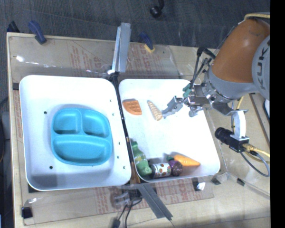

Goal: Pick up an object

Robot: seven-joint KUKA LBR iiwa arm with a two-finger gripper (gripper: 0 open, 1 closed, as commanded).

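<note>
While claw [167, 109] nears croissant [155, 110], "KU" on arm [262, 61]

Left bin: a shallow white bin [33, 127] holding a light blue plastic divided tray [80, 136] with three compartments.
Right bin: a second shallow white bin [180, 137], edge to edge with the first.
Far end of right bin: an orange flat wedge-shaped piece [132, 107], and just beside it a tan ridged toy pastry [155, 110].
Near edge of right bin: a green toy vegetable [139, 159], a small dark can [160, 169], a dark red rounded toy [175, 167] and an orange toy carrot [187, 162], bunched together.
Arm: grey with an orange band [240, 44], reaching in from the right.
Gripper: the metal two-finger gripper [169, 108] hangs over the right bin, just right of the pastry, nothing between its fingers.
</note>
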